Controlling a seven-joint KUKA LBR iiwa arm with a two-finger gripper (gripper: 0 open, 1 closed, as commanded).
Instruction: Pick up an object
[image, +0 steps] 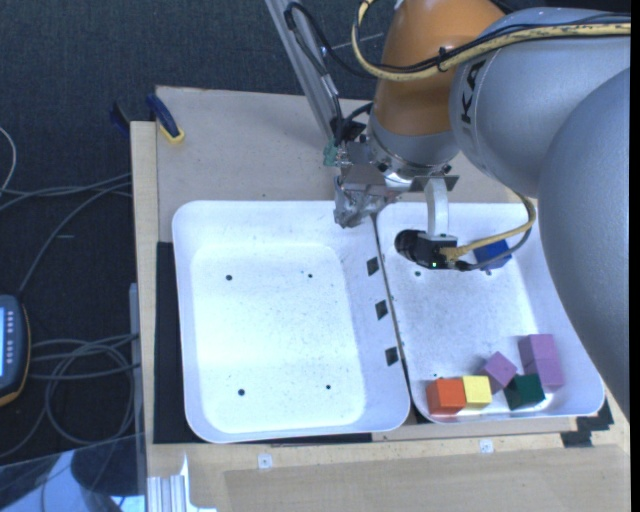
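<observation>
Several small blocks sit huddled in the front right corner of the right bin (450, 320): an orange block (447, 395), a yellow block (477, 390), a dark green block (523, 391), a small purple block (499, 367) and a taller purple block (543, 359). My gripper (348, 210) hangs over the back rim where the two bins meet, far from the blocks. Nothing shows in its grasp.
The left bin (270, 320) lies to the left of the gripper. The big grey arm covers the back right of the bench and part of the right bin. A blue and yellow clamp (164, 117) sits on the board's back left corner.
</observation>
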